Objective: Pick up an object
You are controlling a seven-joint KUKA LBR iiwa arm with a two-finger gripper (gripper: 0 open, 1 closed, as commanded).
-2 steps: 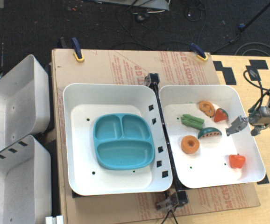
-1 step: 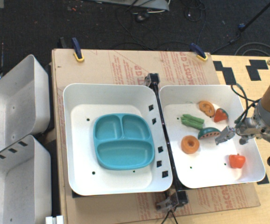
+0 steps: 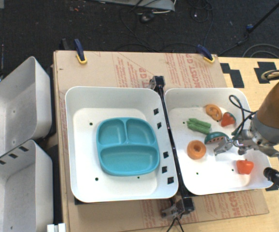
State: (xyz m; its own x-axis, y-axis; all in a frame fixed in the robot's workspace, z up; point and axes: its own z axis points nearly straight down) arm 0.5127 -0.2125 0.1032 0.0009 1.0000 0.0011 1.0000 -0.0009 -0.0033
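My arm [image 3: 274,112] comes in from the right, over the right bin [image 3: 178,129]. My gripper [image 3: 222,147] sits low in that bin, near its middle, pointing left. Fingers: can't tell if spread or pressed together, too small and dark at this angle. Nothing visibly pinched between them.

Right bin contents, 6 items:
- teal piece with a red edge [image 3: 215,138], touching or just beside my gripper tip, can't tell which
- orange ring [image 3: 196,149], just left of the gripper, flat on the floor
- green pod-shaped piece [image 3: 199,125], above the ring, lying at a slant
- orange-brown ring [image 3: 214,111], toward the far side
- red piece with a green bit [image 3: 227,119], just right of that ring, partly behind a black cable [image 3: 238,106]
- red-orange piece [image 3: 244,166], near the bin's front right, apart from the gripper

All 6 rest on the bin floor, none lifted.

Left bin [image 3: 81,129] holds 1 teal divided plate [image 3: 128,146] with 3 compartments, lying flat around the middle, slightly rotated.

Both bins sit side by side on a cardboard sheet [image 3: 130,69], with 2 yellow-and-blue clamps [image 3: 80,52] on its far edge. 2 more white bins [image 3: 14,144] stand off to the left, tilted.
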